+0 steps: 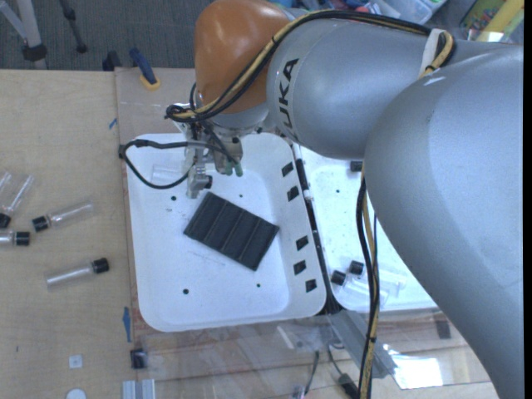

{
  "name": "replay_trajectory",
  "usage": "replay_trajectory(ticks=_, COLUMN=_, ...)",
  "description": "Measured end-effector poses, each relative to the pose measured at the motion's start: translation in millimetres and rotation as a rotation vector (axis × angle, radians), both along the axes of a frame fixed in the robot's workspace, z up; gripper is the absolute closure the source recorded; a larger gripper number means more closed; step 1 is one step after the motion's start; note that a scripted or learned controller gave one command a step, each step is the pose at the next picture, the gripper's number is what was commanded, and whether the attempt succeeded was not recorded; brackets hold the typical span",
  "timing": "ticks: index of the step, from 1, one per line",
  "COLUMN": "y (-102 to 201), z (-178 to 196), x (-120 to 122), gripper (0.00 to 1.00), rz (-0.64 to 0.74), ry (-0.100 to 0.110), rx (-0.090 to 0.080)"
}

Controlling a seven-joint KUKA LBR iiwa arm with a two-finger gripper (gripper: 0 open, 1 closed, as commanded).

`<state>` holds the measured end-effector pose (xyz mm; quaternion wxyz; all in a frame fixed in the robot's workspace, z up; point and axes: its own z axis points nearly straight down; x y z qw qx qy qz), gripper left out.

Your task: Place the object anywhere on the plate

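A black ribbed plate lies flat, turned at an angle, in the middle of the left white bin. My gripper hangs just past the plate's far left corner, low over the bin floor, under the orange band of the arm. A faint clear tube-like object lies on the bin floor just left of the gripper; I cannot tell whether the gripper touches it. The wrist and its cables hide the gripper's upper part.
The right bin holds a small black-capped piece and a clear tube. Several clear black-capped tubes lie on the wooden bench left of the bins. The arm's grey body covers the right side.
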<state>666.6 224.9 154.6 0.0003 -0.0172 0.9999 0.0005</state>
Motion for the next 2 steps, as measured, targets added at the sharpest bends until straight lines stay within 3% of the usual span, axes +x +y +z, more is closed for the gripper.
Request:
replay_trajectory(ticks=1, y=1, z=99, x=1, gripper=1.0, rz=0.417, ry=-0.009, rx=0.002)
replay_trajectory(ticks=2, y=0, z=22, x=0, gripper=1.0, rz=0.227, ry=-0.001, rx=0.001)
